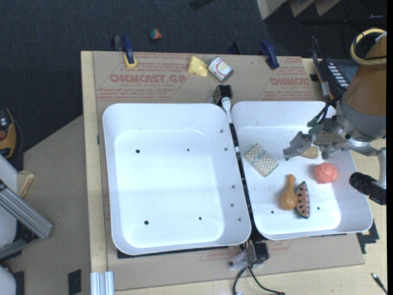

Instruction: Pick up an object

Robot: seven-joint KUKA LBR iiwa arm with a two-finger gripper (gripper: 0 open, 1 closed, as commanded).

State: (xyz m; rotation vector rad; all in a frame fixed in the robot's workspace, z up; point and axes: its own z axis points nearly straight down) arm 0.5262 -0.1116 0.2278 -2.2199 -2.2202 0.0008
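From above, the grey two-finger gripper [299,147] hangs low inside the shallow white right-hand bin [350,217], jaws spread and pinching nothing — probably lining up a grab. The candidates lie close by: a patterned square packet [261,159], a tan gourd-shaped toy [287,193], a watermelon-slice toy [301,200], and a pink ball [326,173] — all loose on the bin floor.

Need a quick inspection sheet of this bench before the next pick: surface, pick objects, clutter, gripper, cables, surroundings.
Surface: brown board bearing left bin and right bin.
Job's things: in right bin, patterned pad, pink ball, yellow gourd, melon slice.
Clutter: yellow piece and small box on board behind bins.
Gripper: over right bin, holding nothing seen.
Cables: one at front edge.
Surroundings: dark carpet, blue clamps.
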